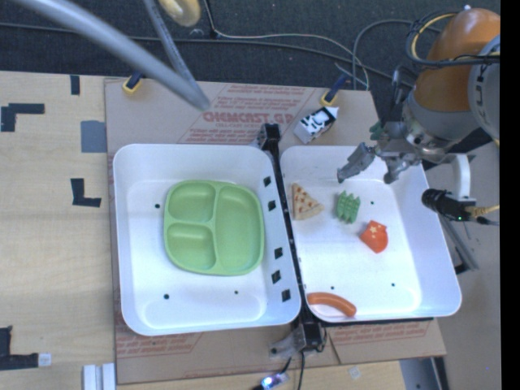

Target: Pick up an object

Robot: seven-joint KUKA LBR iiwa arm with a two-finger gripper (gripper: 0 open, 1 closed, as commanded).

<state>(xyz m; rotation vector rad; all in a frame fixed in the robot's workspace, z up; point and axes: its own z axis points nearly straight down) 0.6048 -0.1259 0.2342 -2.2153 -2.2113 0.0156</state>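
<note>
**Overhead, the gripper hangs open above the right bin's toys**

Up at the far side of the right bin (422, 242), the gripper (375, 166) hangs with its two grey fingers spread apart and nothing between them. One finger (354, 166) points toward the bin's far left part, the other (396, 169) sits just beside it on the right.

Below and a little nearer lie the small toys. A green ridged piece (348, 206) with a bumpy outline rests closest to the fingers. Just left of it, near the divider, is a tan pizza slice (305, 202) with reddish dots. Nearer the camera and to the right sits a red chunk (374, 236) with a pale spot on top. An orange sausage-shaped piece (331, 304) lies curved along the near wall.

In the left bin (134, 242) a light-green compartment plate (214, 227) lies flat, with three sections.
</note>
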